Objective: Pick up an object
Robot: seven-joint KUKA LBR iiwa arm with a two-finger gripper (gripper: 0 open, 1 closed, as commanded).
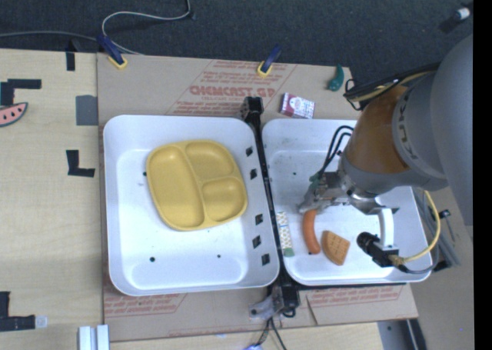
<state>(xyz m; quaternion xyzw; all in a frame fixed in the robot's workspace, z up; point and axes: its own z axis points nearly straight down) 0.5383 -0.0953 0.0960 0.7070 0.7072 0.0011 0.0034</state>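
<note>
In the right bin (296, 148) an orange sausage-shaped piece (310, 232) lies near the front, next to a tan waffle-like wedge (335, 247). My gripper (317, 199) hangs just above the top end of the orange piece, low over the bin floor. Nothing visible sits between its tips. A yellow divided plate (197, 183) lies in the left bin (127, 210), far from the gripper.
The arm's grey body and orange band (380, 137) cover the right bin's far right side. A small red-and-white packet (296, 105) lies on the cardboard behind the bins. Black clips sit along the divider between the bins.
</note>
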